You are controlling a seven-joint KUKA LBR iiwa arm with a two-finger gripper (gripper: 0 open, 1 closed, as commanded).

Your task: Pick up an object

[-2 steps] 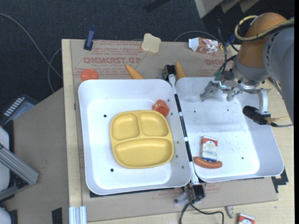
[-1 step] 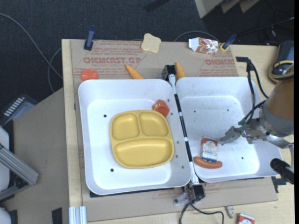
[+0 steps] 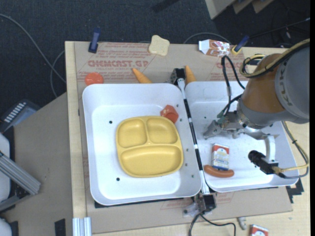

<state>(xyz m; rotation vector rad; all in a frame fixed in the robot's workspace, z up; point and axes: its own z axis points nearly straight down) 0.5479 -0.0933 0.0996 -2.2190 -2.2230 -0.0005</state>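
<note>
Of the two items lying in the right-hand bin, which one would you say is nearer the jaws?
The small carton. It lies just below the gripper, while the hot dog sits farther off, beyond the carton towards the right bin's front edge.

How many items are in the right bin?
2 visible: a small carton near the bin's middle, and a hot dog just below it by the front wall. The arm covers the bin's upper right part, so more may be hidden.

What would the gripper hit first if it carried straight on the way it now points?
The gripper points left and down over the right bin, so probably bare bin floor, then the divider; depth is unclear. The small carton lies nearer the camera, off that line.
</note>
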